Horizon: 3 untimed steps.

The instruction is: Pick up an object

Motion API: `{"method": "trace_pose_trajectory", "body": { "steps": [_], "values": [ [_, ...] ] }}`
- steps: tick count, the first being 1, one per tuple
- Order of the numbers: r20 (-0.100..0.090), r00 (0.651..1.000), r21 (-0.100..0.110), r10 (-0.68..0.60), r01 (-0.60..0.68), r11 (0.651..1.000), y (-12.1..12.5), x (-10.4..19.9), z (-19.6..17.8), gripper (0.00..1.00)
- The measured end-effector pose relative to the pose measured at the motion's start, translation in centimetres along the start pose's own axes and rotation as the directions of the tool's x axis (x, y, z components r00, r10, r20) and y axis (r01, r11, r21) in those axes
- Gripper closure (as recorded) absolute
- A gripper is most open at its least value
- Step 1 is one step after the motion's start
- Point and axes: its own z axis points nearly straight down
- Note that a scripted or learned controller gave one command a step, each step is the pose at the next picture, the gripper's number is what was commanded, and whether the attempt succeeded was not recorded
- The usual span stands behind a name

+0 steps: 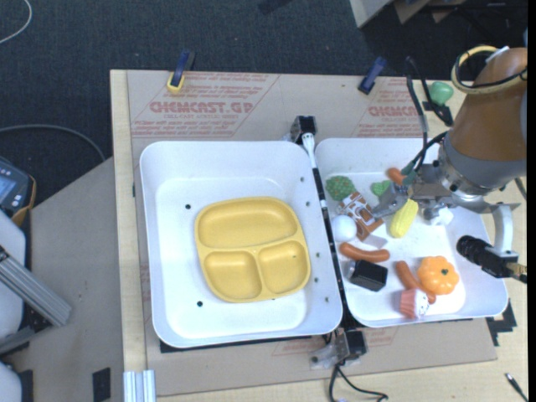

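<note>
Corn point(404, 217), a small yellow toy cob, looks the likeliest object for the pick, since it lies right under the end effector point(400, 198), touching or nearly touching it. Whether the end effector is apart or together I cannot tell; the wrist and cables hide that part, and nothing shows plainly clamped.

The arm point(490, 115) leans in over the right bin point(335, 153), which explains the low, slanted pose above the toys. They lie loose and crowded, probably scattered so a program can try any of them.

Just left of the end effector sit a brown-and-white packet point(362, 210), a green broccoli piece point(339, 188) and a white egg point(344, 227). Just above it is a small carrot point(394, 175). Below it lie a sausage point(364, 253), a black block point(368, 275), a second sausage point(407, 275), an orange pumpkin point(439, 275) and a pink cupcake point(414, 304).

Crowding is the main obstacle: the packet and egg press close to the corn, so a descent could nudge them.

Well to the left, the left bin point(167, 224) holds a yellow divided tray point(251, 248) with 3 compartments, out of the way on the surface point(134, 107).
</note>
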Motion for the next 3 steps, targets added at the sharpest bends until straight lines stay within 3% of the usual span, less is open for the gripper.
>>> {"method": "trace_pose_trajectory", "body": {
  "steps": [1,3],
  "values": [
    [0.001,1.0,-0.015,-0.002,0.002,1.0,0.3,0.0,-0.8,0.0],
    [-0.001,1.0,-0.006,-0.001,0.001,1.0,-1.0,-1.1,9.0,0.0]
  ]
}}
